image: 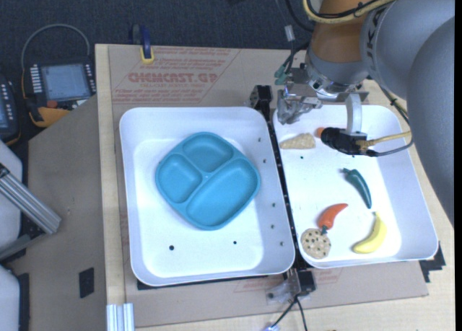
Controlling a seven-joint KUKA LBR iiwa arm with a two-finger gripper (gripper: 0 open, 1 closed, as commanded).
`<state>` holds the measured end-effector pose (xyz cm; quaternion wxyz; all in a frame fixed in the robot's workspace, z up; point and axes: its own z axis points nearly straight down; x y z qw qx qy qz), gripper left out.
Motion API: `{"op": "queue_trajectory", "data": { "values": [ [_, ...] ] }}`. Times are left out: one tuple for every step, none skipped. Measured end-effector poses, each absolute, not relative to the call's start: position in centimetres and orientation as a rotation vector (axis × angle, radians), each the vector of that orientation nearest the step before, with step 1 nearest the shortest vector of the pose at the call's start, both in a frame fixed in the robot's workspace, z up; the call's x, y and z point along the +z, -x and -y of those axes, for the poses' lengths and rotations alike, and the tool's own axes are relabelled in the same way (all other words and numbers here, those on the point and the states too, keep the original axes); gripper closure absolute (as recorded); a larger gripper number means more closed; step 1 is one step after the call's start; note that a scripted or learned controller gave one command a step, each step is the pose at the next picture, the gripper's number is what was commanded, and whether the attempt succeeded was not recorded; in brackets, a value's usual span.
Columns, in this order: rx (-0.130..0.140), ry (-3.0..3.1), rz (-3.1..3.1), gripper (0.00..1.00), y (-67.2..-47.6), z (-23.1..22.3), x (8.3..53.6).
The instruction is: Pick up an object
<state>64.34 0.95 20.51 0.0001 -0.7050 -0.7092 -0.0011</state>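
While your tool (294, 109) hovers, grip state unclear, over the right bin's (404, 178) far corner, take the light, rigid toy croissant (298, 141) beneath it across its narrow middle.

Blue tray (208, 189) fills the middle of the left bin (137, 178), bare floor all round it. Right bin (404, 178): pepper (358, 185), chili (331, 214), cookie (315, 243) and banana (369, 236) crowd the near half, small gaps between. Far end is busy — bread piece (298, 142), perhaps touching the divider, and the arm (346, 41) overhead.
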Motion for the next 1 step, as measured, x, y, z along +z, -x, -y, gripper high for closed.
{"op": "queue_trajectory", "data": {
  "values": [
    [-0.005,2.215,2.229,1.00,-65.35,-5.89,21.14]
  ]
}}
